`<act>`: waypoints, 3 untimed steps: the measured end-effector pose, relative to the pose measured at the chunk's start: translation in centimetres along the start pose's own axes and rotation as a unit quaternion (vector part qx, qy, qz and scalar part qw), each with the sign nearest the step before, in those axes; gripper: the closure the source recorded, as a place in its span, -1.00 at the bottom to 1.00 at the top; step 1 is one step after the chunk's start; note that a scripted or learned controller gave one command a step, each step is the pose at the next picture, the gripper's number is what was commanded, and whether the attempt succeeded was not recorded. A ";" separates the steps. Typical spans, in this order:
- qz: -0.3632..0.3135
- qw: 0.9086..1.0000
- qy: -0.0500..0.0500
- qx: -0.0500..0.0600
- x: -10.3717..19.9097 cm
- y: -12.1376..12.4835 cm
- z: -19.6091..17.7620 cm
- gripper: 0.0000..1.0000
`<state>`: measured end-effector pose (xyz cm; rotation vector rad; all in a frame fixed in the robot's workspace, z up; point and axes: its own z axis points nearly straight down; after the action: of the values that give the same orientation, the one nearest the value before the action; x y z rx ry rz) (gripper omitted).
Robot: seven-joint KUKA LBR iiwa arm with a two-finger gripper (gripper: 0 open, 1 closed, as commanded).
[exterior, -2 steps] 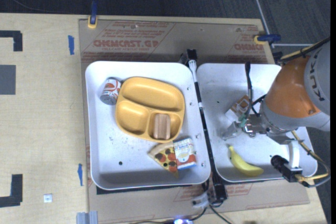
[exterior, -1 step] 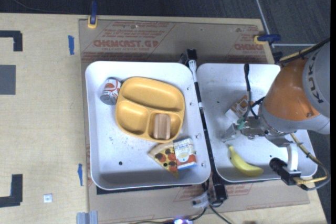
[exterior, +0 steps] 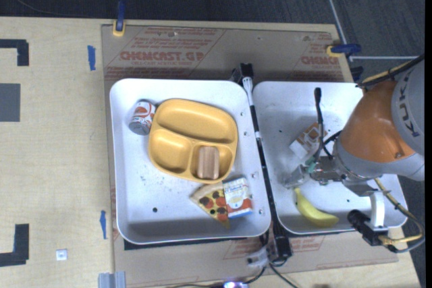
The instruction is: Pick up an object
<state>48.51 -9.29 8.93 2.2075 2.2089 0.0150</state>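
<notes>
Yellow banana [exterior: 313, 210] just below claw [exterior: 302, 170]

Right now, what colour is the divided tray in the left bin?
Yellow; the divided tray shows best in the camera view.

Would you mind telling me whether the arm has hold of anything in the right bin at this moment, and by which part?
It cannot be told: the pincer is low in the right white bin, above the yellow banana, but its tips are too blurred to show anything between them.

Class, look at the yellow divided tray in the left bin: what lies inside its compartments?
The yellow tray holds one brownish block, in the compartment nearest the pizza slice. The other two compartments show only bare yellow plastic. Whatever lies beneath the tray is covered.
</notes>
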 end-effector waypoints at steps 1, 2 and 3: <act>0.003 1.000 -0.006 -0.004 -0.5 0.2 -1.1 1.00; 0.003 1.000 -0.006 -0.004 -0.5 0.2 -1.1 -1.00; 0.001 1.000 0.001 0.004 -0.1 -0.3 0.0 -1.00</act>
<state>48.25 -9.39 8.95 2.2146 2.2112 0.0083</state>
